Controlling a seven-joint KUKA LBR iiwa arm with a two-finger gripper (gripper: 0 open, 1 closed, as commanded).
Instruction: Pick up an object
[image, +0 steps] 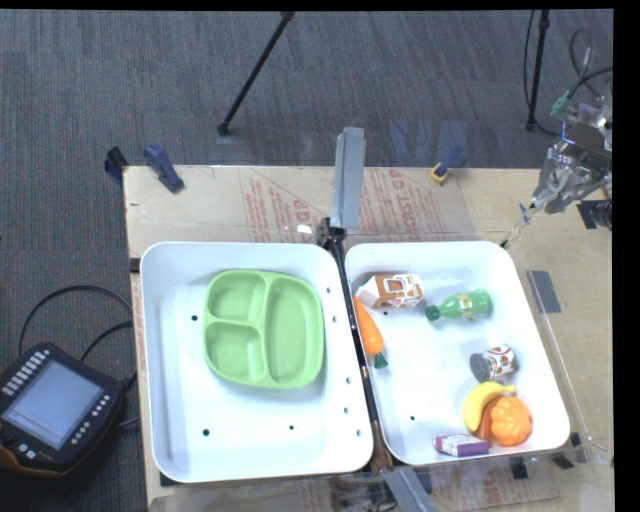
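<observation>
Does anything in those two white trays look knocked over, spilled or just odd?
The green bottle and the small carton lie on their sides in the right bin, and the carrot leans against the divider. Nothing looks spilled or broken.

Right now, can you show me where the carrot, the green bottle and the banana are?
carrot (369, 331): camera view, middle of its orange body.
green bottle (463, 305): camera view, middle of its green body.
banana (479, 404): camera view, middle of its yellow curve.
</observation>
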